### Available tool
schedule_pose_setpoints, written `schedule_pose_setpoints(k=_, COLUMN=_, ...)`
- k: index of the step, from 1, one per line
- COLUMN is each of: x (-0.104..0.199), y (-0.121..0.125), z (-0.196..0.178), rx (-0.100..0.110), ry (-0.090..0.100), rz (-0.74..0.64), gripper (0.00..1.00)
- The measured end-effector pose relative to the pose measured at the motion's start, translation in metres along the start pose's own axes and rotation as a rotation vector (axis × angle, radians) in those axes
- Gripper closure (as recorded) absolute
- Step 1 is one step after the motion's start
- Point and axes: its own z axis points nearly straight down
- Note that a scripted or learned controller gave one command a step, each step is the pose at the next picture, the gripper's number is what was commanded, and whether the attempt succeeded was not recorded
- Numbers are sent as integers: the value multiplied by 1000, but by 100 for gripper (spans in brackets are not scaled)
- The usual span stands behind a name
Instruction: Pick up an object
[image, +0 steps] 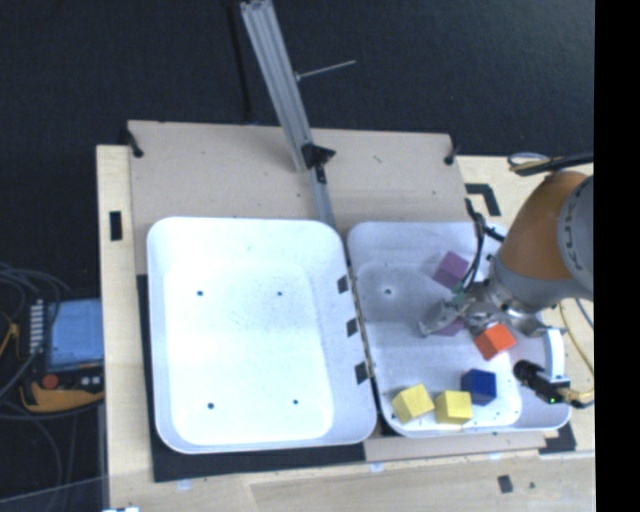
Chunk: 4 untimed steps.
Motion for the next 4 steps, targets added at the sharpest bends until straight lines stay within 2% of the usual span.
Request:
schedule_pose_setpoints(k=1, x=-1, y=1, z=-12, rx=-4, ry=0, rz=5, gripper=100)
schedule_pose_setpoints(k=2, x=-11, y=6, z=-72, rx=-4, ry=-1, rz=0, gripper=100)
schedule_pose_setpoints(k=4, x=-15, y=10, z=-158, rx=-3, ry=0, rz=-5, gripper=100)
